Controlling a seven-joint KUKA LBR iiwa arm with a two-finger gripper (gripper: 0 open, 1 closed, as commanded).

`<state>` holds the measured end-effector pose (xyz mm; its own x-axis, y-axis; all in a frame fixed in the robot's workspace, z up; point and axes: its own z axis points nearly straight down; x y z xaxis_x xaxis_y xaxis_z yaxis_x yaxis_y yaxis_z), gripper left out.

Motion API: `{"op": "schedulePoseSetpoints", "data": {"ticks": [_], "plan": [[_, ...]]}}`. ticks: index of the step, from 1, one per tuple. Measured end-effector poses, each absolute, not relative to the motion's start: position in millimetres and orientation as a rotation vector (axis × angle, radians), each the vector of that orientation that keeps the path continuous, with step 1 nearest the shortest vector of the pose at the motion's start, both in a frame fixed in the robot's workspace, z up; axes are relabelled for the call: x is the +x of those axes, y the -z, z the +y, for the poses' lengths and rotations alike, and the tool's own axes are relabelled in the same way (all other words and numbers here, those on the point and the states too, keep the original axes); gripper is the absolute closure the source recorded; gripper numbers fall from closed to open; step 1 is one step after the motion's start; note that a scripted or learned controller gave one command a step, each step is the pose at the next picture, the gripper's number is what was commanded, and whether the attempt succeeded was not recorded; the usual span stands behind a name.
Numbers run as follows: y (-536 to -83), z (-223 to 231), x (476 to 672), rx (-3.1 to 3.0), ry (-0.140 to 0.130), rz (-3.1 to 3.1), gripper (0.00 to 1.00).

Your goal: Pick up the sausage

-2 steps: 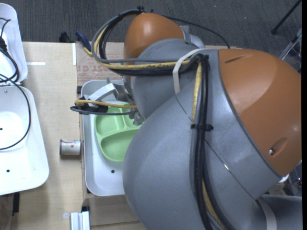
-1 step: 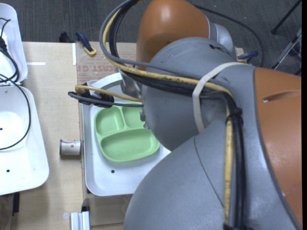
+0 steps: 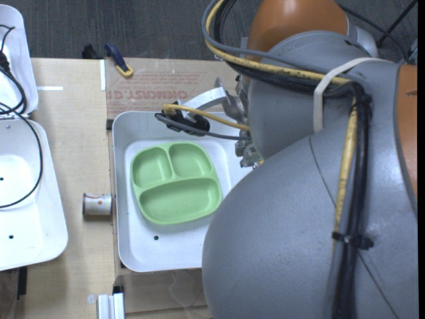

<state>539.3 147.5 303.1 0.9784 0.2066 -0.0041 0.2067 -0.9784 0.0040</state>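
Arm (image 3: 312, 178) low over right bin (image 3: 133, 244)

Arm (image 3: 319, 198) hides right part of bin (image 3: 133, 244); left bin (image 3: 40, 238) cut by frame edge; tool prob. behind arm.

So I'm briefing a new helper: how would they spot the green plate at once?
Find the white bin beside the grey arm. The green plate lies flat on its floor, left of the arm. It is the sole pale green item, split into three compartments: two small above one long.
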Motion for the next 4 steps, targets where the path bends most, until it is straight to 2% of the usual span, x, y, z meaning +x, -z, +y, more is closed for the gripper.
{"op": "schedulePoseSetpoints", "data": {"ticks": [1,2,3,4], "plan": [[-238.9,115.9,477.0,3.114,0.009,0.395,1.0],[-263.7,61.9,477.5,3.109,0.009,0.432,1.0],[-288.7,140.6,477.6,3.055,0.009,0.718,1.0],[-289.7,219.3,518.2,3.124,0.002,0.307,1.0]]}}
